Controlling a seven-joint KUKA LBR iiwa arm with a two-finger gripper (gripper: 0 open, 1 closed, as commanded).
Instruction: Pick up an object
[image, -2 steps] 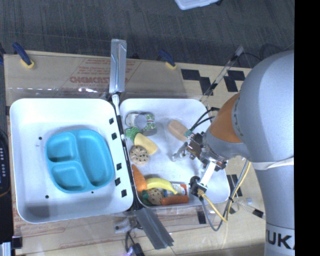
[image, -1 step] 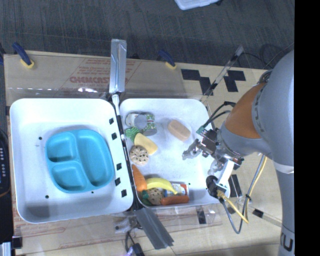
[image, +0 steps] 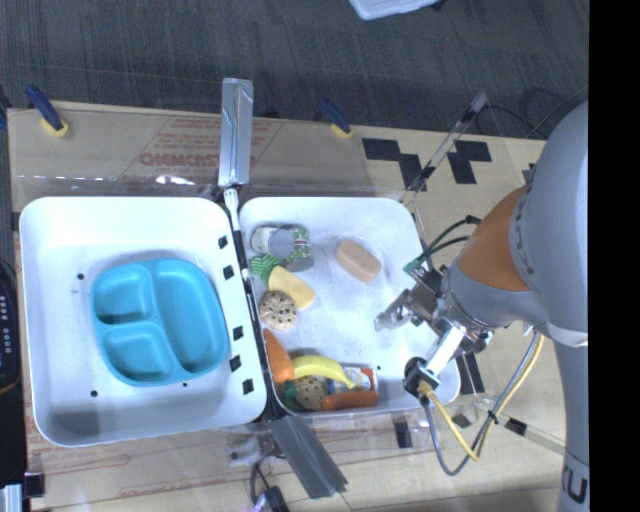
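The right bin (image: 400, 215) holds several small items. A tan oval block (image: 358, 260) lies near the middle, and a metal can (image: 290, 243) lies on its side at the back left. A yellow wedge (image: 292, 287) and a speckled round ball (image: 279, 311) rest along the left wall. A carrot (image: 277, 358), a banana (image: 322, 368) and a red-orange stick (image: 350, 400) crowd the front left corner. My gripper (image: 395, 312) hangs over the bin's right side, to the right of and in front of the tan block, with nothing visibly held.
The left bin (image: 50, 230) contains a blue divided tray (image: 160, 320). A divider wall (image: 240, 300) with black clips separates the bins. A green piece (image: 262, 267) sits by the can. Yellow and black cables (image: 450, 440) trail below the wrist at the front right.
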